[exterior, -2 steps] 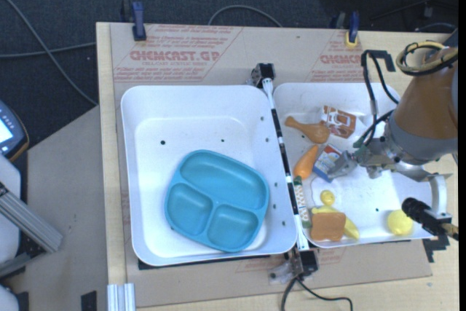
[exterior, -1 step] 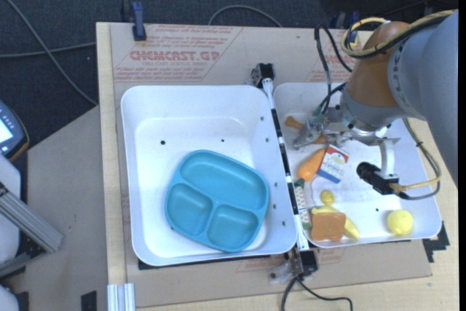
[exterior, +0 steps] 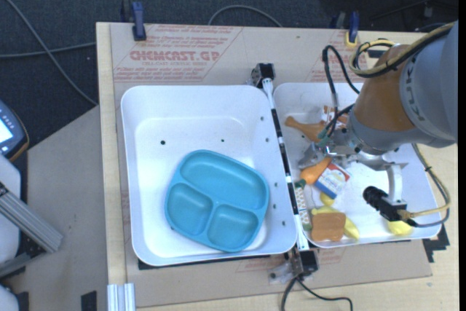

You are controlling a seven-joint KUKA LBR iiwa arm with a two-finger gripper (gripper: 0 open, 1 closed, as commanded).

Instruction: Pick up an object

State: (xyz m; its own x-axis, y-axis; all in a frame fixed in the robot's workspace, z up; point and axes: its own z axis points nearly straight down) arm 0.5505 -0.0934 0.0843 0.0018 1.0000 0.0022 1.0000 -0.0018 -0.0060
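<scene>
Gripper (exterior: 325, 151) hung low over the middle of the right bin (exterior: 306, 92), in the thick of the clutter. Whether it was clenched or released could not be told, so no grasp could be claimed.

Nearest, by that bin's near-left corner, sat a brown block (exterior: 328, 224) with a yellow piece (exterior: 352, 230) touching its right side. Just beyond them lay a box (exterior: 333, 182) and, touching it on the left, an orange piece (exterior: 313, 172) — the likeliest target, judging by how it lay just under the gripper. Farther on, toward the far-left corner, lay a tan piece (exterior: 304, 127).

Crowding looked like the main risk. The orange piece and box touched, so a close there might catch both, or pinch one by its edge and let it slip on the lift. A descent slightly off might only shove the heap toward the left wall, which stood near.

Room was lopsided — the left wall, next to the left bin (exterior: 131, 109), crowded the work, while the right bin's floor toward its right edge lay mostly bare. Straight up looked the clearest way out. In the left bin a blue tray (exterior: 216, 199) sat in the near half, well apart from the gripper, and that bin's far half was bare.
</scene>
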